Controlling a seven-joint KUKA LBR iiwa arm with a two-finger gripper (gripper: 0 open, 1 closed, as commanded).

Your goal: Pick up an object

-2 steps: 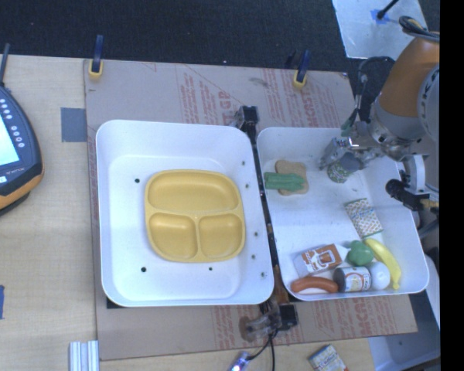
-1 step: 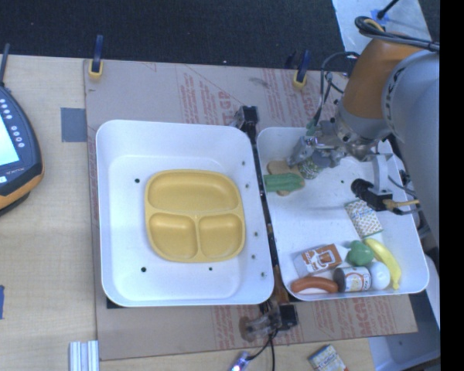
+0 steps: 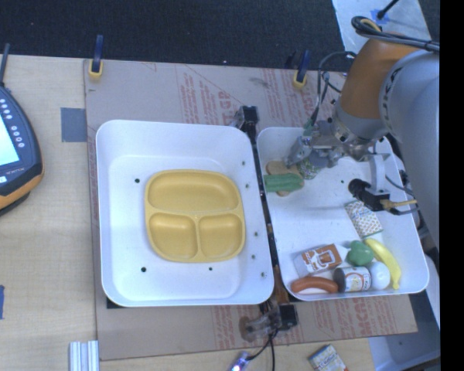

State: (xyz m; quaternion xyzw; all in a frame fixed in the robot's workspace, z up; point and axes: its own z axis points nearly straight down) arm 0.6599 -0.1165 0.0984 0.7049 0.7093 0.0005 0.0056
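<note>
The green pickle, long axis crosswise, is seen just left of and below the end effector, whose finger state cannot be told.

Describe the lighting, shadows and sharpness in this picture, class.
Camera view: even, bright light; the white bins look nearly washed out, with soft shadows inside the yellow tray; the gripper and small items are slightly blurred; the floor above the bench is dark.

right bin middle: staying wide open for me
front corner: toy food pile crowding my way in
</note>
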